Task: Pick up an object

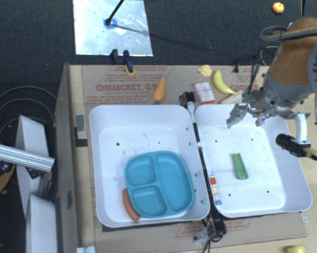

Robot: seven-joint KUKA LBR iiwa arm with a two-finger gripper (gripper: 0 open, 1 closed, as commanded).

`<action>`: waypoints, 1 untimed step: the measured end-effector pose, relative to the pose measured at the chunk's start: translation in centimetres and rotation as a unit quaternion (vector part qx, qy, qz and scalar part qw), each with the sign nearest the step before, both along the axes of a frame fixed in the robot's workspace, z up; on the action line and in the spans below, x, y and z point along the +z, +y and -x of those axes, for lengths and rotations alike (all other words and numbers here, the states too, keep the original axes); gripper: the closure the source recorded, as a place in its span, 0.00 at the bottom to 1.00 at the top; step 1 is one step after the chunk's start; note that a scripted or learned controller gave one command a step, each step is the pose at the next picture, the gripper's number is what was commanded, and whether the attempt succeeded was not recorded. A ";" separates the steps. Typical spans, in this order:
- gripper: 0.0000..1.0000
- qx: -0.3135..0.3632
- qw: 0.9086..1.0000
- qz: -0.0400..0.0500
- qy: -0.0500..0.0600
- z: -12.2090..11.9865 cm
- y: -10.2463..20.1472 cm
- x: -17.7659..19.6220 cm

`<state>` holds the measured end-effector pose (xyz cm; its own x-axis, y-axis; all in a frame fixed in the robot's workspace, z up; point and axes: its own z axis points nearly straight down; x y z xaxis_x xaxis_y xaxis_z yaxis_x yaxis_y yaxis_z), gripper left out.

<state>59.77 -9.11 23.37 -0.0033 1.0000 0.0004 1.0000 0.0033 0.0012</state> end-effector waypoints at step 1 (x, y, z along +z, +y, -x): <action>0.00 -0.004 1.000 0.000 0.006 2.8 -4.7 -11.8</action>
